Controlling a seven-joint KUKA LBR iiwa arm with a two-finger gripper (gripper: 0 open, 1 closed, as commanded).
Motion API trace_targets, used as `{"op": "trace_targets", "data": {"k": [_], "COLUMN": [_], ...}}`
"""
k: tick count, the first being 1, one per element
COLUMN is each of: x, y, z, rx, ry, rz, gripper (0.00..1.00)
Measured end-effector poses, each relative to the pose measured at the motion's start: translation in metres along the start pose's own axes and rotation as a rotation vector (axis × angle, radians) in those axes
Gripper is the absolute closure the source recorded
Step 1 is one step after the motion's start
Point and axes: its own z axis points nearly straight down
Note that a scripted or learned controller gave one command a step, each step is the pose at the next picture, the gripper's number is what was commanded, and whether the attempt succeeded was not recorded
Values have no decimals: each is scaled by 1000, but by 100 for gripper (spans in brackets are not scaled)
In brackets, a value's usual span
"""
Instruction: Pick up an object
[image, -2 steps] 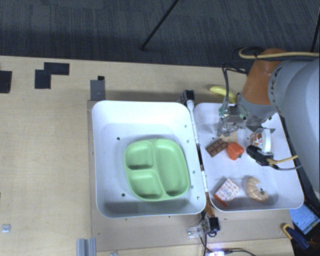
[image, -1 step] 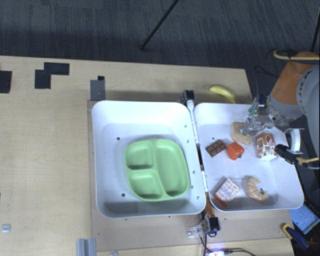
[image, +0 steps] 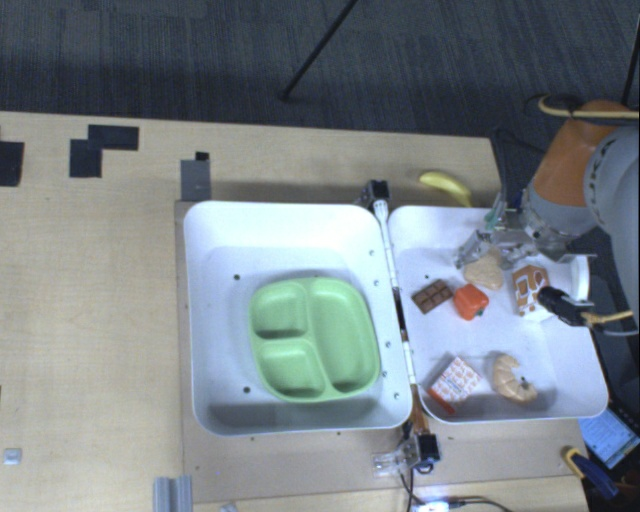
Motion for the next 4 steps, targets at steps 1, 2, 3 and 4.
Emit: {"op": "trace_targets", "data": {"k": [1, 2, 3, 4], "x": [-6, 76, 75, 86], "y": [1, 2, 1, -41], "z": [-11, -114, -113, 7], "rx": [-9, 1, 5, 4], "ry": [-19, -24, -25, -24], "rz": [-5, 7, 8, 11], "gripper": [100, 100, 0, 0]}}
